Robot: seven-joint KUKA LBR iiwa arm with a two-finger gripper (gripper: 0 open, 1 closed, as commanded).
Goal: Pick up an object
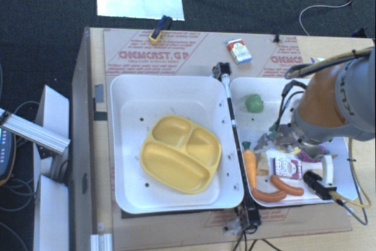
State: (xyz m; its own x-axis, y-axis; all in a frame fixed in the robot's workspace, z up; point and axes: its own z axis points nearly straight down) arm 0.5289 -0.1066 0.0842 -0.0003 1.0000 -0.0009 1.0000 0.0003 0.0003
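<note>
My gripper [277,138] hangs low over the middle of the right bin [267,88], under the grey and orange wrist [329,100]. Just below it lies a pink and white carton [286,168]. An orange carrot [250,167] sits to the gripper's lower left by the bin wall. Two sausages [286,185] lie along the bin's front edge. A green ball [254,103] rests apart near the back of the bin. The wrist hides whatever is directly beneath the gripper.
The left bin [129,126] holds a yellow divided plate [181,153]. A long brush [230,109] lies along the seam between the bins. A red and white box [239,50] and a yellow and blue tool [158,29] rest on the bench behind them.
</note>
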